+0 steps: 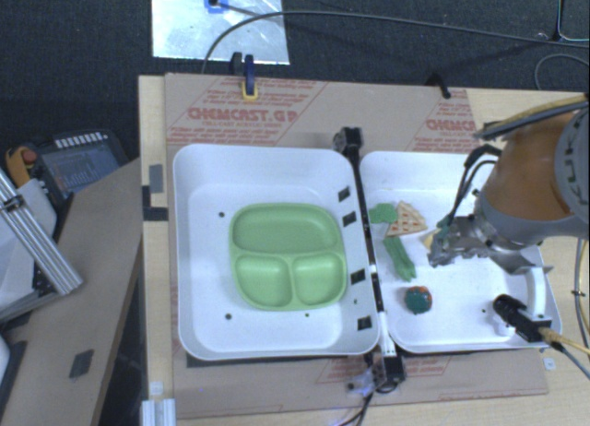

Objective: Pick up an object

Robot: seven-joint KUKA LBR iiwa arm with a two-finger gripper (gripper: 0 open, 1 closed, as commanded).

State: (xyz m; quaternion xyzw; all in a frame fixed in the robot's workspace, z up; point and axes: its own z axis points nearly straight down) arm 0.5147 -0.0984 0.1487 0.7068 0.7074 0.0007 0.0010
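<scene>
"Looking down on the bench, what lies in the 2 bins?"

"The left bin [203, 189] holds a pale green tray [286, 254] with 3 compartments: 1 wide one on the far side and 2 smaller ones on the near side. The right bin [461, 323] holds the loose pieces."

"Which pieces?"

"A tan wedge [407, 221] with a grid pattern lies toward the left of that bin, not far from the wall shared with the left bin. A small green scrap [380, 214] lies just beside the wedge's left corner. In front of those 2 lies a long green piece [400, 257], set at a slant. Nearer the front edge, apart from it, sits a small round thing [418, 299], teal with a reddish patch on top."

"And the robot?"

"The arm [525, 175] reaches in from the right, its orange band above the right bin. The gripper [441, 247] hangs over the middle of that bin, just to the right of the tan wedge and the long green piece."

"Open or closed?"

"I cannot tell; the gripper is too blurred and dark at its tip. All 4 pieces lie on the bin floor."
</scene>
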